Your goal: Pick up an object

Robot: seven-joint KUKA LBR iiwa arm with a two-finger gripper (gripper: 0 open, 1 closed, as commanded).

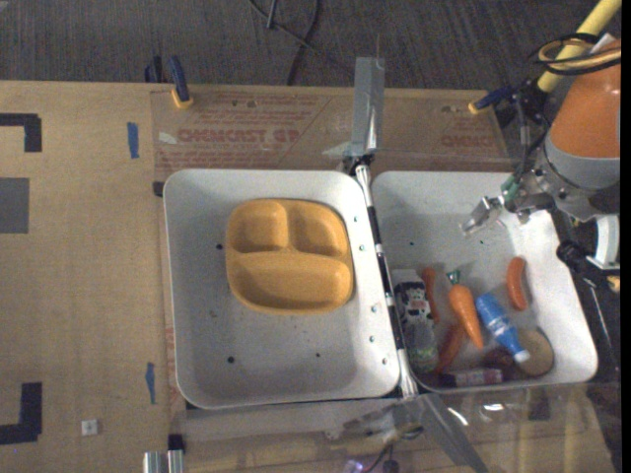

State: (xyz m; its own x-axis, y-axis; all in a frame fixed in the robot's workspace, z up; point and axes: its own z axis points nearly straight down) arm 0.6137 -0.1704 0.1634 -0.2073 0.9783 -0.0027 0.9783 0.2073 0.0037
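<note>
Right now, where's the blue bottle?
In the camera view the blue bottle lies in the right bin, toward its near right corner, just right of the orange carrot and below the small orange piece.

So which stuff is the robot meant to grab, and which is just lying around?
To grab, in the right white bin:
long orange carrot toy
small blue plastic bottle
short orange-red sausage shape

Just lying about:
yellow divided plastic plate in the left white bin
blue clamp
</note>
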